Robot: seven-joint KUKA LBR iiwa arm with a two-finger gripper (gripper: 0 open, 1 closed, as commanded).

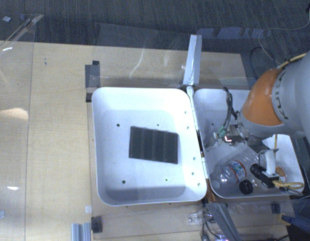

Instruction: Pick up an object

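Clear plastic object [230, 173], with a patch of coloured label on it, lies in the near part of the right bin [211, 104], close to that bin's near wall. It is the likeliest thing to pick, in my judgement, because it is the nearest one to the gripper [245, 147]. The gripper hangs over the middle of the same bin, under the orange band of the arm [263, 107]. Nothing can be seen held in it, and how far it is open cannot be told from this slant.

The move turns on one relation. The clear object lies just to the near-left of the gripper, so a short shift toward the near-left corner and a descent would bring the two together. Its long axis seems to run roughly left to right, tipped a little toward the far right, though its transparent edges are hard to trace against the white floor.

A small black round thing [245, 187] sits just beside it on the near-right and could get in the way. The dark ribbed mat [153, 144] lies flat in the left bin [110, 185], well apart.
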